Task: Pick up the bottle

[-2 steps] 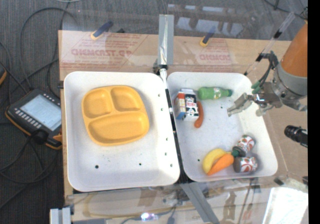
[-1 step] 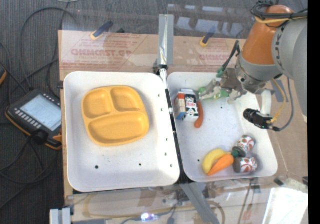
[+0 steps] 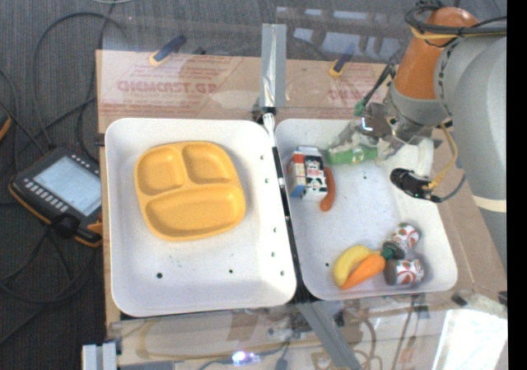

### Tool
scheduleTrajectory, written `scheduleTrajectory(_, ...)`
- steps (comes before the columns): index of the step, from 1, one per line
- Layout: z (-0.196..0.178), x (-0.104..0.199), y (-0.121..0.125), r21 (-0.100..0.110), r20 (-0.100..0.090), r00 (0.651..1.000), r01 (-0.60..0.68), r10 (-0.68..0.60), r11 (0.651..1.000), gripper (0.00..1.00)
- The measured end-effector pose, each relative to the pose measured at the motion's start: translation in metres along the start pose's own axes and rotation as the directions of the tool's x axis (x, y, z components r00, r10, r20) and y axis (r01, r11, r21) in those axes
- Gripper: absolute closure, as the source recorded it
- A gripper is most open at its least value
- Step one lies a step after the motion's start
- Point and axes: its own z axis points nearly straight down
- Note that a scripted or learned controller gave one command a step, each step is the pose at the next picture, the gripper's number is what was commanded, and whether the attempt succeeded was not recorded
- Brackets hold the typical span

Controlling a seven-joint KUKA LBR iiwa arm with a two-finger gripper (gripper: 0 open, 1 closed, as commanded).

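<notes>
A green bottle (image 3: 347, 153) lies crosswise near the far edge of the right bin (image 3: 436, 278). My gripper (image 3: 372, 138) comes down from the right over the bottle's right end. Its fingers (image 3: 363, 123) stand on either side of that end, shut on the bottle. The bottle's left end sticks out free toward the bin's middle.
In the right bin are a small printed carton (image 3: 305, 173), a red sausage-like piece (image 3: 328, 190), a banana (image 3: 349, 263), a carrot (image 3: 365, 271) and two cans (image 3: 403, 238). A black cabled part (image 3: 409, 181) hangs by the wrist. The left bin (image 3: 132, 278) holds a yellow divided tray (image 3: 191, 189).
</notes>
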Motion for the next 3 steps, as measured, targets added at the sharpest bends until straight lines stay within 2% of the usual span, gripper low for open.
scheduleTrajectory(1, 0.043, -0.008, 0.021, -0.003, 0.002, 0.998, 0.055, -0.055, 0.998, 0.00)
scheduleTrajectory(2, 0.034, -0.007, 0.020, 0.001, 0.005, 0.998, 0.057, -0.057, 0.998, 1.00)
scheduleTrajectory(3, 0.038, -0.030, 0.025, 0.024, -0.012, 0.999, 0.042, -0.042, 0.999, 1.00)
